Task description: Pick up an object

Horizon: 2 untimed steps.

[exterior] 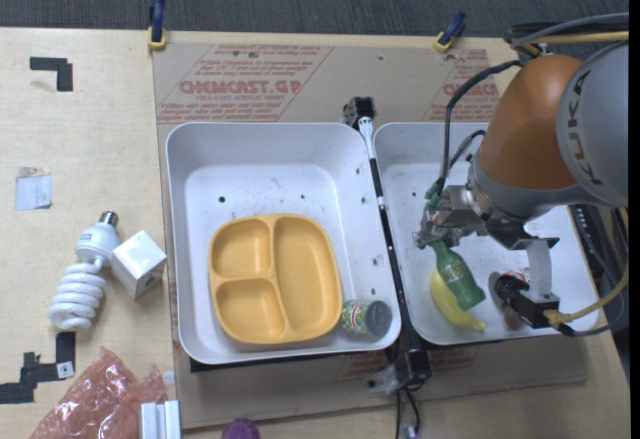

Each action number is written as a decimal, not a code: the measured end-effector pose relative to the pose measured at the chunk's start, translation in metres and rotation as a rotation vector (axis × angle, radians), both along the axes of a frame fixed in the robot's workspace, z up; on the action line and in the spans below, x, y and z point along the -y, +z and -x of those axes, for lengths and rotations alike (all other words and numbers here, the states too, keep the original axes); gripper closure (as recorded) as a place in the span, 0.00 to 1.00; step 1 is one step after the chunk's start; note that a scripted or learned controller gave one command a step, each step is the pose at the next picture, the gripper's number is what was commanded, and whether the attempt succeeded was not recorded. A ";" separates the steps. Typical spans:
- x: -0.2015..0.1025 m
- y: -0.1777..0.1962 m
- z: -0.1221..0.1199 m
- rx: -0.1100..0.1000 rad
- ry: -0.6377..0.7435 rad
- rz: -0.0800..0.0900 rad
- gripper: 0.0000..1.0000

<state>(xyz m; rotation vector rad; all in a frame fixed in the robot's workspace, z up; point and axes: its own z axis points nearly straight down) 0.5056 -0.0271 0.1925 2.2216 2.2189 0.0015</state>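
Note:
In the right bin [400,177], a green bottle [458,273] lies tilted across a yellow banana [452,305] near the front wall. My gripper [437,230] hangs under the grey and orange arm, right at the bottle's upper end. The arm's body hides part of the contact, so I cannot tell if the bottle is gripped. A small dark brown object [511,299] sits to the right of the banana.
The left bin [190,167] holds a yellow divided plate [274,277] and a small green can [364,318] at its front right corner. On the bench to the left lie a spiral light bulb [80,282], a white cube [139,263] and a red mesh bag [95,397].

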 end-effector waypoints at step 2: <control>0.045 0.000 0.009 -0.002 0.000 0.000 1.00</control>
